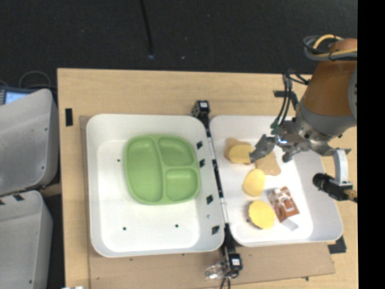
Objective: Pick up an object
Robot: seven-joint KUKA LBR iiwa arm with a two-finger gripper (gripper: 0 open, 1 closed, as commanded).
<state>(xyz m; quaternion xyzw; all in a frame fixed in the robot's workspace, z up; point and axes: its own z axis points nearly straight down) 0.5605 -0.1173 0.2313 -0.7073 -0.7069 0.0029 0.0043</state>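
In the right bin (322,221) lie several small things. A yellow rounded piece (239,153) sits near the bin's left wall toward the far side, and one dark finger (261,149) of the gripper (275,149) reaches down just beside its right edge; whether they touch cannot be told. The two fingers stand apart, the other one off to the right over bare white floor, and nothing shows between them. A pale tan piece (272,167) lies under and just in front of the gripper, partly covered by the left finger, so its shape is hard to make out. Nearer the camera, a second yellow piece (254,182) rests near the bin's middle, and a third yellow piece (262,214), round with a darker underside edge, lies close to the near wall. Just beside that one, on its right, is a brown and white packet (284,205), its print too small to read.

The arm (328,95) comes in from the right, its upper part cut off by the edge of view.

The left bin (96,221) holds a green divided tray (162,168) with three compartments.
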